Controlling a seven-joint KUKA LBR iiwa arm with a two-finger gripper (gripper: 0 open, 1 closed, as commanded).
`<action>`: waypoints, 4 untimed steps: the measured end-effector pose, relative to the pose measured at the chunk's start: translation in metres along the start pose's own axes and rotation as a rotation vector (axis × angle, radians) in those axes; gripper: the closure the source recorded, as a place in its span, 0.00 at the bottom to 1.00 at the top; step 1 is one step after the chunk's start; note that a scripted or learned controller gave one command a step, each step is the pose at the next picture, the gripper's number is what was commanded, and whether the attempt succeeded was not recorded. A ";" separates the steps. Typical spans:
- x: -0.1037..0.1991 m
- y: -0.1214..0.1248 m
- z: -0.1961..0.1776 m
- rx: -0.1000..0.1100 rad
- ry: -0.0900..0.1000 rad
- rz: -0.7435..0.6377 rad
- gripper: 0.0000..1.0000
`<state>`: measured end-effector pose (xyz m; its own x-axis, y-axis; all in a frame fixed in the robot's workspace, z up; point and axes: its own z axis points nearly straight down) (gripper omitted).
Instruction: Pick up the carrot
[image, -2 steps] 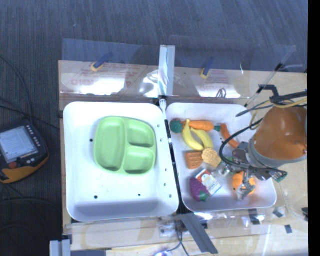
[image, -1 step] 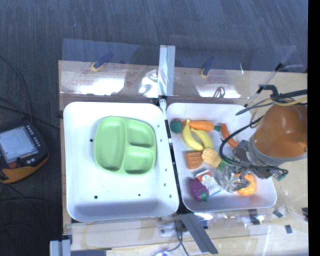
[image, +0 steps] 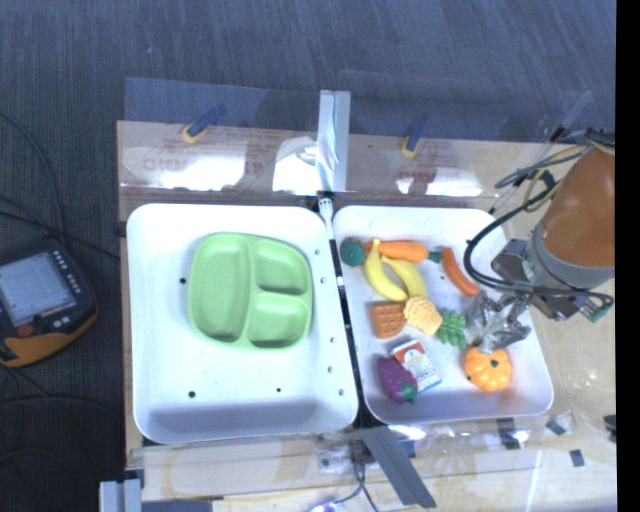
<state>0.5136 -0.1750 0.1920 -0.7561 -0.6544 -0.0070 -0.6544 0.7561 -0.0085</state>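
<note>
Camera view, surface: two shallow white bins side by side, the left bin (image: 160, 390) and the right bin (image: 535, 395).
Left bin, contents: one green divided plate (image: 250, 290), near the middle.
Right bin, task item: carrot (image: 403, 250), orange with a green top, lying flat near the far edge, its leafy end toward the divider between the bins.
Carrot, neighbours: bananas (image: 390, 275) just beside it on the near side, apparently touching; a small orange-red piece (image: 460, 272) to its right, apart from it.
Right bin, other items: waffle-like square (image: 388, 318), corn (image: 424, 315), purple grape bunch (image: 396, 380), small carton (image: 418, 362), pumpkin (image: 488, 368).
Gripper (image: 500, 325): low over the right side of the right bin, just above the pumpkin, well apart from the carrot; too cluttered to tell whether it is released or clenched; nothing visibly held.
Step in hand (judgement): approach, carrot not yet reached.
Next move (judgement): shift across the bin toward the far edge, align with the carrot's length, descend clear of the bananas.
</note>
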 end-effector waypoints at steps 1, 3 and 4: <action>0.045 -0.027 -0.122 0.002 0.001 -0.094 1.00; 0.043 -0.022 -0.005 -0.018 0.003 -0.313 0.00; 0.046 -0.014 0.094 -0.008 -0.006 -0.420 0.00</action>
<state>0.4895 -0.2160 0.0975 -0.4239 -0.9057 -0.0101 -0.9057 0.4239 -0.0038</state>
